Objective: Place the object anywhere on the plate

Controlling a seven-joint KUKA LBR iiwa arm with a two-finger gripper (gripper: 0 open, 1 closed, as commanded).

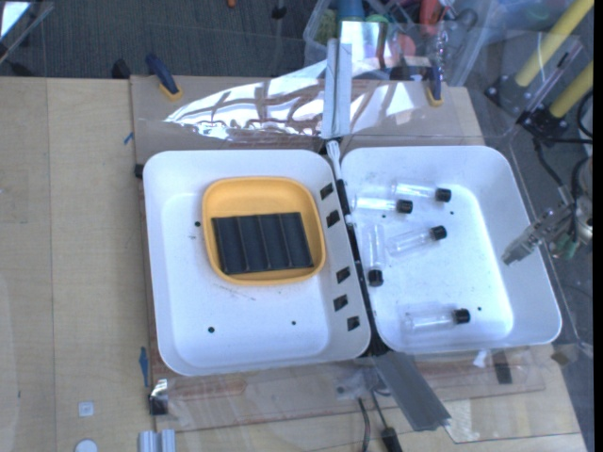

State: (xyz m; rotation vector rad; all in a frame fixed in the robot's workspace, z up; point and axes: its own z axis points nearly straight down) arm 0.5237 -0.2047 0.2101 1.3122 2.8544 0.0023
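Waiting at the right bin's (537,281) right edge, gripper (529,241) near the little tubes (412,241) lying there; fingers too blurry to tell. Yellow plate (262,196) sitting ready in left bin (179,281).

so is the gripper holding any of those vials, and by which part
Nothing is held: the gripper sits at the right bin's right edge, apart from the capped vials.

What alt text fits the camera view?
Yellow plate holding a dark ribbed block sits in the left bin; five clear black-capped vials lie in the right bin, the pincer at its right rim.
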